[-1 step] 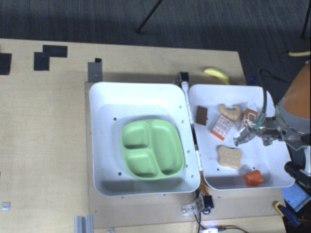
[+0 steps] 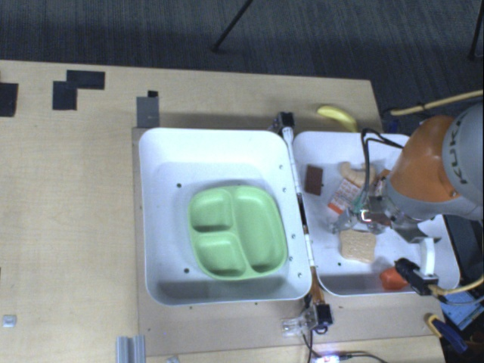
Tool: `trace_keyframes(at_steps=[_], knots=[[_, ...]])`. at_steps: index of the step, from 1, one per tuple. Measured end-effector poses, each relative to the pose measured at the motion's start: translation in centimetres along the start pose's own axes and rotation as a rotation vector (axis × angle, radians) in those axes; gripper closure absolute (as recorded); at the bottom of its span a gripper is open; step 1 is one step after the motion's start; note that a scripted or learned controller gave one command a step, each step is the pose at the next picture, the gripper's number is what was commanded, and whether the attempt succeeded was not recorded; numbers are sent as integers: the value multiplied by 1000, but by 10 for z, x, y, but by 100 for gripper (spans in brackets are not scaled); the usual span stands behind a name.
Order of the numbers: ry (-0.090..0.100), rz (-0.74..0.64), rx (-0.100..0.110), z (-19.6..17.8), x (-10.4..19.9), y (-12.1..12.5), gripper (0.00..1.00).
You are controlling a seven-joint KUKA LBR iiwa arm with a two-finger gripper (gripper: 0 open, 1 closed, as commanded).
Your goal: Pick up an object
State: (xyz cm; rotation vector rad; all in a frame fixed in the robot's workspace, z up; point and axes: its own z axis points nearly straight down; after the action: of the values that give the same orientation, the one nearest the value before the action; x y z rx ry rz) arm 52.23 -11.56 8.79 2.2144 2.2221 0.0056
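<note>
1. Camera view, from above at a slant: a pale wooden desk [image 2: 68,225] carries two shallow white bins side by side.
2. Left bin [image 2: 155,203] holds a light green divided tray [image 2: 237,231] with three compartments, lying flat near its middle.
3. Right bin [image 2: 318,278] holds several small things: a dark brown block [image 2: 314,178] near its upper left, a tan sponge-like square [image 2: 357,246] lower down, a white packet with red print [image 2: 344,195] between them, a pale biscuit-like piece [image 2: 352,174] above, and an orange piece [image 2: 392,279] at the lower right.
4. Grey arm with its orange band [image 2: 423,169] reaches in from the right over the right bin.
5. End effector [image 2: 355,218] sits low among the objects, just above the tan square and beside the packet; whether it is apart or together cannot be told, as the wrist and cables hide it.
6. A yellow banana [image 2: 338,116] lies on the desk just beyond the right bin's far rim.
</note>
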Motion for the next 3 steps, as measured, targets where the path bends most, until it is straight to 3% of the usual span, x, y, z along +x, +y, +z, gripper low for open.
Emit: trace_keyframes(at_steps=[1, 2, 3], knots=[[0, 0, -5, -11, 0, 2, 100], [0, 0, -4, -11, 0, 2, 0], [-3, 4, -6, 1, 27, -33, 0]])
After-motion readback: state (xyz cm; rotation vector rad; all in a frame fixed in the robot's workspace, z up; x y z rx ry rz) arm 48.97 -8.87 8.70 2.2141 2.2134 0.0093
